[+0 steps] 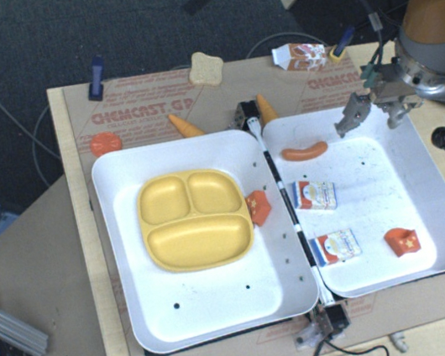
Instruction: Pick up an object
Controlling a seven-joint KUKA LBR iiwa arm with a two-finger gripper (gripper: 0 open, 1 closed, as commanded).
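My gripper (pixel 373 115) hovers over the far edge of the right bin (pixel 427 179), fingers (pixel 352 118) spread open with nothing between them. A sausage (pixel 305 151) lies just left of and below the gripper. Two small milk cartons (pixel 314 195) (pixel 337 246) lie along the bin's left side. A red strawberry-like piece (pixel 402 242) sits near the bin's front right. In the left bin (pixel 143 306) rests a yellow divided plate (pixel 194 219), with a red-orange piece (pixel 258 206) beside its right rim.
Behind the bins on the cardboard lie a bread slice (pixel 206 67), a small carton (pixel 301 55), a carrot (pixel 185 125), a red lid (pixel 105 142) and a blue clip (pixel 95 78). A black clamp (pixel 247 114) sits at the divider's far end.
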